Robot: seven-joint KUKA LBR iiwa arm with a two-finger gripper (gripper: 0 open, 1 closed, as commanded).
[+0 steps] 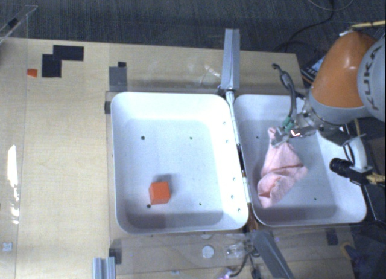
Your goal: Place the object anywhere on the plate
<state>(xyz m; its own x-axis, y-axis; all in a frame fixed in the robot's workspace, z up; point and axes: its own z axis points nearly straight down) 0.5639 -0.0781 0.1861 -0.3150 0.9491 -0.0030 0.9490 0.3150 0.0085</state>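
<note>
Camera view: we judge the pink cloth (280, 171), at the right bin's (338, 211) centre, soft and light, pinched at its 12 o'clock tip between the closed gripper (286, 136) fingers.

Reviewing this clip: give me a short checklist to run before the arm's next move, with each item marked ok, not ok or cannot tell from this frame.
1. Object located: pink cloth lies in the right bin - ok.
2. Tool positioned at the cloth: it sits at the cloth's upper end, which looks pulled up toward it - ok.
3. Cloth actually gripped between the fingers: cannot tell.
4. Plate to place on identified: cannot tell; no distinct plate is recognisable.
5. Other item accounted for: orange block rests in the left bin, apart from the cloth - ok.
</note>
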